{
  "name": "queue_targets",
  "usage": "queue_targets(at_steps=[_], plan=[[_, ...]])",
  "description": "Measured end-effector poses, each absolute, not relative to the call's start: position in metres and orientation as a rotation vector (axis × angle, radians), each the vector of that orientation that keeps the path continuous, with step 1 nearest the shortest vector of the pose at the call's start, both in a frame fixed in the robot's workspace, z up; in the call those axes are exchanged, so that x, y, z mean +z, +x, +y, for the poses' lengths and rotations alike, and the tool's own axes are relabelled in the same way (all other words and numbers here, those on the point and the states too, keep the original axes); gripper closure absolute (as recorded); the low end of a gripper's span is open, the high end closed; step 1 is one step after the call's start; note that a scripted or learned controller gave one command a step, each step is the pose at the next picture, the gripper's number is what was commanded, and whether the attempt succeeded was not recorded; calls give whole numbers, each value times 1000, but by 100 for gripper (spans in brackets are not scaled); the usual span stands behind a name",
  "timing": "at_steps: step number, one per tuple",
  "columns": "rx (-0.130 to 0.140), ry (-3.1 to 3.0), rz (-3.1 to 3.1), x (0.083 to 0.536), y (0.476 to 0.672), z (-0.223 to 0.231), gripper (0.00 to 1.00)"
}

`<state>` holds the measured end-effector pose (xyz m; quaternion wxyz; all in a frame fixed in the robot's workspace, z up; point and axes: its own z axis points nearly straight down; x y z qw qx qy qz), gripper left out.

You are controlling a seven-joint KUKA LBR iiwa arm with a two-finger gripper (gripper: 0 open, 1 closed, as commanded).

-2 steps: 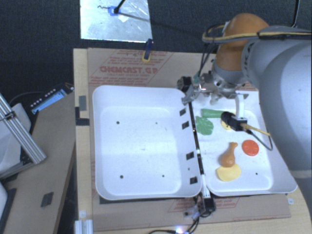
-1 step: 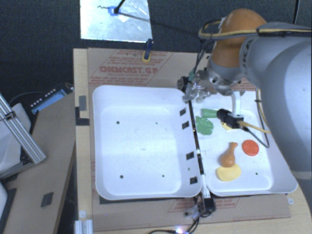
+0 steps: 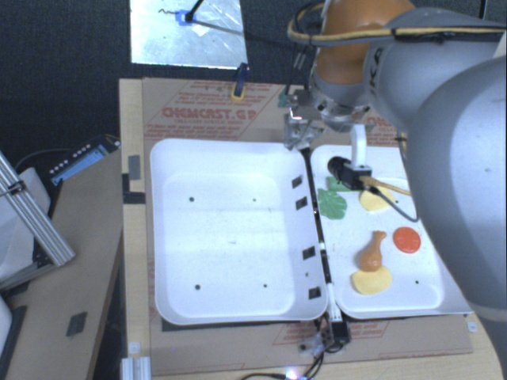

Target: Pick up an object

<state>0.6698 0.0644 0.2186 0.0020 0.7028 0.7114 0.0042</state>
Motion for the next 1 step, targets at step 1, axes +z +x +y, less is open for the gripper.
queue_targets(at_steps=[1], plan=[[13,2211,2224,299,658,62,100]])
